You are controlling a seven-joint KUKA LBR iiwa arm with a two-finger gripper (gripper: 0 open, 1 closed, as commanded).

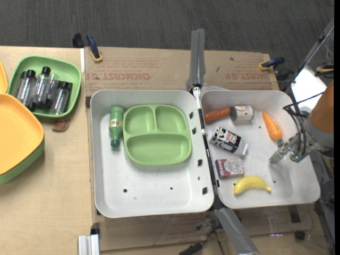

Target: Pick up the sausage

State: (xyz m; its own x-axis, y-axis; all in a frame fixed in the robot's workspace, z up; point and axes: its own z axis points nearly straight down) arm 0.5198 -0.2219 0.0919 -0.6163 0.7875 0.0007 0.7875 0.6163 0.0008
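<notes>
Not picked up yet: sausage [218, 114] lying flat, off to the left of the carrot [272, 126]. Gripper [287, 154] down low just below the carrot, well apart from the sausage; can't tell if open or closed. Still to do: reach over, grab, lift.

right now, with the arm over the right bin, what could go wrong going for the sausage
1. The sausage lies against a small can, so a grasp could catch or push the can instead.
2. The end effector hangs next to the carrot, similar in shape and colour, so it may grab that.
</notes>
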